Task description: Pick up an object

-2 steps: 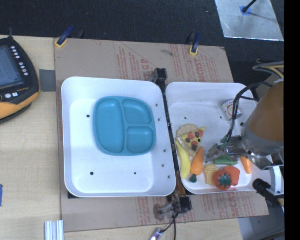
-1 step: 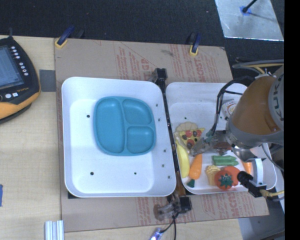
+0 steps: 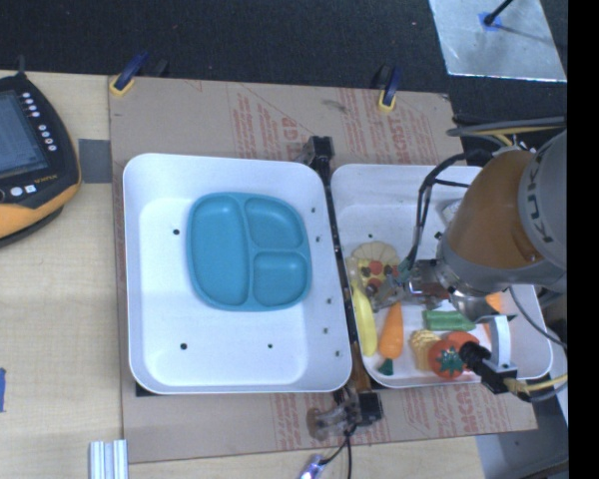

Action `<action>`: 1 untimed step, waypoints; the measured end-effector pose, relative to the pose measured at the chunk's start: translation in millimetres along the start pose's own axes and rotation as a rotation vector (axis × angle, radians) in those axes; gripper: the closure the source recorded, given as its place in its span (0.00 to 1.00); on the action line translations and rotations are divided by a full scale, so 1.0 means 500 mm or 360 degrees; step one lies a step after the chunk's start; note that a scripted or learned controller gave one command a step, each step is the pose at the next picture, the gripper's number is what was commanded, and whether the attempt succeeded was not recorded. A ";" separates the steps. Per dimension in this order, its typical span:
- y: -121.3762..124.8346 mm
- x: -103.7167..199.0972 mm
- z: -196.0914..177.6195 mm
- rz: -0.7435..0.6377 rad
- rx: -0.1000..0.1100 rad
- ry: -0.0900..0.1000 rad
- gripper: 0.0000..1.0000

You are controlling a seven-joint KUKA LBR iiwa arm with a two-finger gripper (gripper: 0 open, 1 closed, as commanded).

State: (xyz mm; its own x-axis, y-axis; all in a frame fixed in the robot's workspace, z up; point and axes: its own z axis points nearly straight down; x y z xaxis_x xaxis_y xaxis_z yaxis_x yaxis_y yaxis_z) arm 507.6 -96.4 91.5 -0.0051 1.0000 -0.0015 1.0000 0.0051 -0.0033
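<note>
The right bin (image 3: 379, 183) holds several toy foods. A yellow banana (image 3: 363, 314) lies along its left wall, with an orange carrot (image 3: 390, 333) beside it. A green piece (image 3: 447, 319), a red tomato-like piece (image 3: 451, 357) and a small yellow piece (image 3: 422, 342) lie near the front. A beige piece (image 3: 373, 255) with small coloured bits sits further back. My gripper (image 3: 407, 285) hangs low over the middle of this bin, just above the carrot's top end and right of the banana. The grey and orange arm (image 3: 499, 223) covers the bin's right side.
The left bin (image 3: 155, 297) bears a blue divided plate (image 3: 248, 249). A teach pendant (image 3: 15, 163) lies on the bench at far left. Clamps (image 3: 386, 88) hold the cardboard at the back. Black cables (image 3: 429, 193) loop beside the arm.
</note>
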 end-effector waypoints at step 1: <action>0.053 0.007 -0.001 -0.0002 0.0001 0.0002 0.00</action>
State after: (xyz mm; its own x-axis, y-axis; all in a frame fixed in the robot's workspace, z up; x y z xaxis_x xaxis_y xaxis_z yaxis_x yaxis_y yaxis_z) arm 533.9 -92.8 91.7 -0.0062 1.0000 -0.0004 1.0000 0.0062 -0.0038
